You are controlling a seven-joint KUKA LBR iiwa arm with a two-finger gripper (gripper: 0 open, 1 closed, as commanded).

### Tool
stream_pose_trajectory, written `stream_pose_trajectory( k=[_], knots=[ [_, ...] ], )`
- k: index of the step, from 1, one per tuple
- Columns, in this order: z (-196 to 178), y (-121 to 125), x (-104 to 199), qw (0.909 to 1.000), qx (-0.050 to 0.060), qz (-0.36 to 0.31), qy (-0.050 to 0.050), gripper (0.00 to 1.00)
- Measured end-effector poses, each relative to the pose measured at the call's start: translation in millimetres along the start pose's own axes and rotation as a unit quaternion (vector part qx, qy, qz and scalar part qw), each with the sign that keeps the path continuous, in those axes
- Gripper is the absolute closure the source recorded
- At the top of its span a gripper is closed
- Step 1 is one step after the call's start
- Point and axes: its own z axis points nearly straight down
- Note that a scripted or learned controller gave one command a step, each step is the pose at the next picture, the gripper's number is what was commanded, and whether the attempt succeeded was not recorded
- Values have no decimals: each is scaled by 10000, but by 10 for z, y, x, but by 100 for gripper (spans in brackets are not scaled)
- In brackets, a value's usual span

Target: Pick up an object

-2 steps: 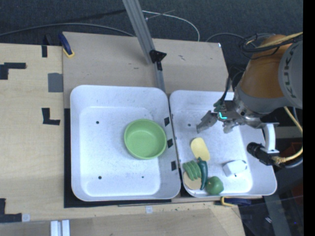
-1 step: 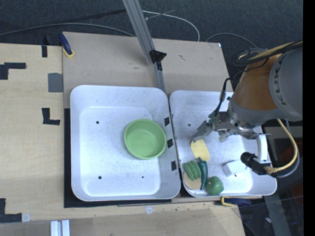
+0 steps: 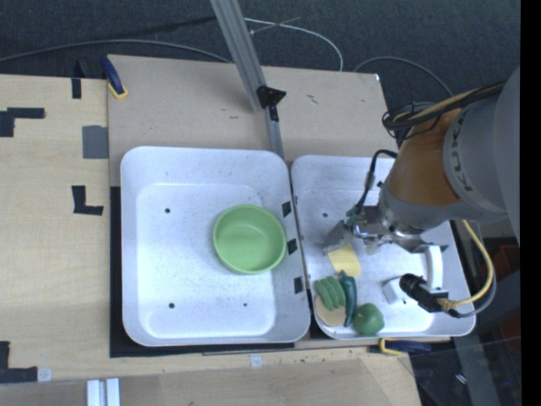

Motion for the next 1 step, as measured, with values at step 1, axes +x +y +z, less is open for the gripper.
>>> stream_pose_trajectory(
  k=[1],
  knots=[
    [366,1,2,10000,-33,0,-11,0]
  ],
)
